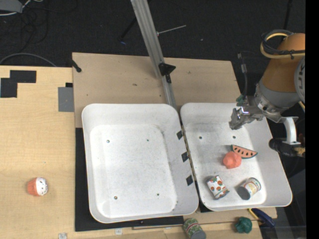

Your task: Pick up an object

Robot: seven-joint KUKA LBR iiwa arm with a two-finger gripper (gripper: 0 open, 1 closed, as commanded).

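Jaws (238, 119) are seen over the right bin's (199, 117) upper part, nothing visibly held, their spread not discernible; the red ball (231, 160) lies well below, touching a watermelon slice (244, 152); descent should be centred on one item.

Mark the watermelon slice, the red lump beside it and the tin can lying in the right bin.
watermelon slice (244, 152), camera view, on its red flesh.
red lump (231, 160), camera view, on the middle of its top.
tin can (249, 188), camera view, on its labelled side.
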